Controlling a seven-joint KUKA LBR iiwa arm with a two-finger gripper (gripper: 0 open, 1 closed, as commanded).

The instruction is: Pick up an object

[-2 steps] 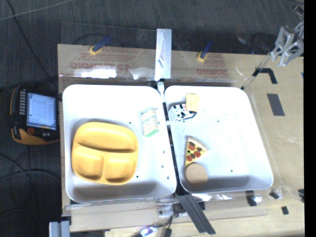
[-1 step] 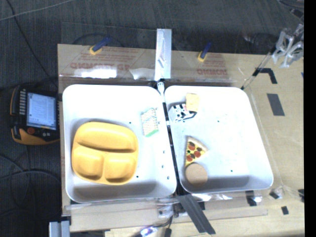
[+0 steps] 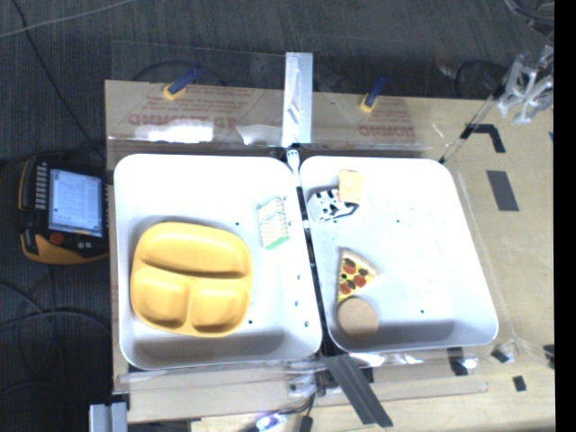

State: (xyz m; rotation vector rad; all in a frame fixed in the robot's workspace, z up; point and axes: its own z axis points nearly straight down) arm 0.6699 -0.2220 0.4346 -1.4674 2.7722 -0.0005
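Observation:
The left bin (image 3: 126,205) holds a large yellow divided dish (image 3: 189,277) and a small green-and-white packet (image 3: 273,221) near the divider. In the right bin (image 3: 450,241) a cream block (image 3: 350,184) and a small black-and-white item (image 3: 331,208) lie at the far left corner. A toy pizza slice (image 3: 355,274) lies lower down, with a tan round disc (image 3: 357,316) touching its near end. A pale part of my gripper (image 3: 527,84) shows at the top right edge, outside both bins and far from every object.
A handheld pendant with a lit screen (image 3: 67,210) lies left of the bench. Clamps and a clear panel (image 3: 297,115) stand behind the bins. The bench top (image 3: 522,241) runs right of the right bin, marked with black tape.

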